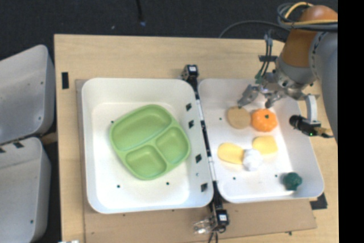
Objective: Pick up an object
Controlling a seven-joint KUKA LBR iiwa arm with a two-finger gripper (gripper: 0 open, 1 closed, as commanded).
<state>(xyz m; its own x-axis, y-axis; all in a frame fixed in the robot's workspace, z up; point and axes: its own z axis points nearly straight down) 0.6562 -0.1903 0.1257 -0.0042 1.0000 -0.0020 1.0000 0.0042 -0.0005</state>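
Note:
My gripper hangs over the back of the right bin, fingers spread open with nothing between them. Just below it lie a tan round cookie and an orange pumpkin-like ball. Nearer the front sit a yellow piece, a second yellow piece and a small white ball between them. A dark green small object rests at the bin's front right corner.
The left bin holds a green three-compartment plate. A divider with black clips runs between the bins. A black fitting of the arm overhangs the right bin's right rim.

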